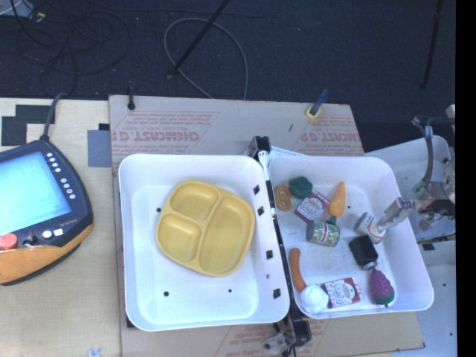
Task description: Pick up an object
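At the frame's right, the right bin point(401, 199) holds the clutter, and the gripper point(375, 229) reaches in over its right rim, tip near the bin's middle right. Whether it is open or closed cannot be told. The nearest object is a black block point(364, 251), just below and left of the tip, its long axis slanting down-right. The left bin point(141, 288) holds a yellow tray point(205, 227).

Yellow divided plate point(206, 227) in the left bin point(141, 274); teach pendant point(37, 210) on the bench's left edge.
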Motion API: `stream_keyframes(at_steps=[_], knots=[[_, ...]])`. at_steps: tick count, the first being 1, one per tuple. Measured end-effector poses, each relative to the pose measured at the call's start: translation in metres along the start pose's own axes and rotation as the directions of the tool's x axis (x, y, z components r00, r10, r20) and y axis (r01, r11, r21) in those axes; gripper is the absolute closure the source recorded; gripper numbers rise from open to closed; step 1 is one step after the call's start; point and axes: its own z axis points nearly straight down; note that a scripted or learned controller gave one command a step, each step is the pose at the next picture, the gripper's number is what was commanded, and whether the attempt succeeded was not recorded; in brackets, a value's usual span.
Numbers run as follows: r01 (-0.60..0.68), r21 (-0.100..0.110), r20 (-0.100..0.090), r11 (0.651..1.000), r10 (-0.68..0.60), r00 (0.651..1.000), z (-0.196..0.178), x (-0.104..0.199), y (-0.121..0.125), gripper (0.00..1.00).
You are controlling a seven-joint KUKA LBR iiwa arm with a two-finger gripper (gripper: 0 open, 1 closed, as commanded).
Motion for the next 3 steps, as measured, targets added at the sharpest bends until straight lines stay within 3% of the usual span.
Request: stream_keyframes(at_steps=[1,2,3], knots=[[-0.001,0.002,-0.001,1.0,0.001,1.0,0.129,0.046,0.005,0.0],[0.0,-0.006,0.0,1.0,0.0,1.0,0.179,0.099,0.068,0.0],[0.0,-0.003,0.002,1.0,0.0,1.0,0.179,0.11,0.093,0.0]])
